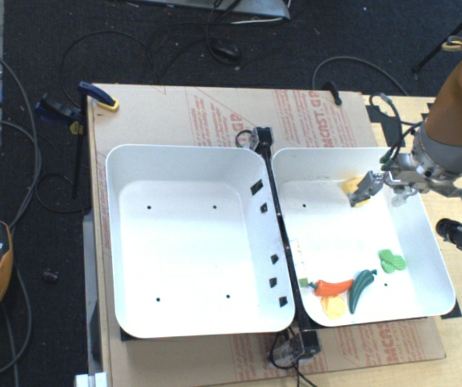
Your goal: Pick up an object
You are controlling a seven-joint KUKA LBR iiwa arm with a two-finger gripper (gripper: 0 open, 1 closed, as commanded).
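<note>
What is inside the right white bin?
In the right bin lie a green piece, a teal piece, an orange carrot and a yellow piece. The pincer partly covers another yellow thing.

We look down from one fixed camera high above the bench (pixel 214 107), tilted at a slant. It sits far enough back to take in both white bins (pixel 134 168) and the dark floor (pixel 37 39) beyond.
</note>
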